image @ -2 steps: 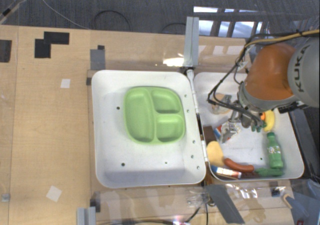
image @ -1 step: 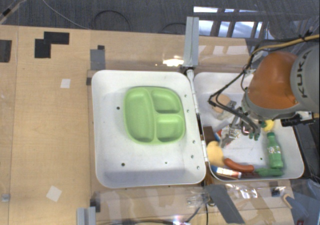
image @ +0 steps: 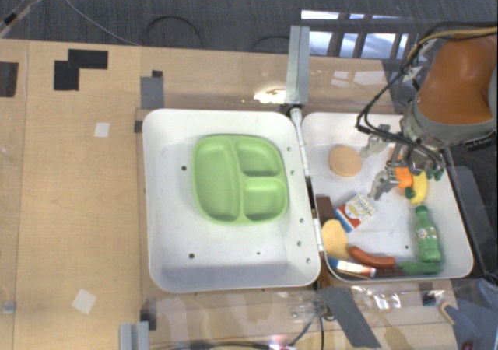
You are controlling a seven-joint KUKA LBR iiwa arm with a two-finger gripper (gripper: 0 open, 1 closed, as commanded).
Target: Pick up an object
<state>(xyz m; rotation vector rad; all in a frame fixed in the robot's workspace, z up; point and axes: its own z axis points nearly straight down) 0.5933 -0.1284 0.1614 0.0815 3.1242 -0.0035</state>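
- Over the right white bin (image: 465, 241), at the frame's right, I see the gripper (image: 387, 179) hanging beside a round tan bun-shaped toy (image: 345, 161).
- I cannot tell whether it is holding anything or how it is set.
- Below it lie a small red-and-white packet (image: 356, 211), a green plastic bottle (image: 426, 236) and a red sausage toy (image: 372, 257).
- Left bin (image: 167, 263): I see a green divided plastic plate (image: 237, 178).
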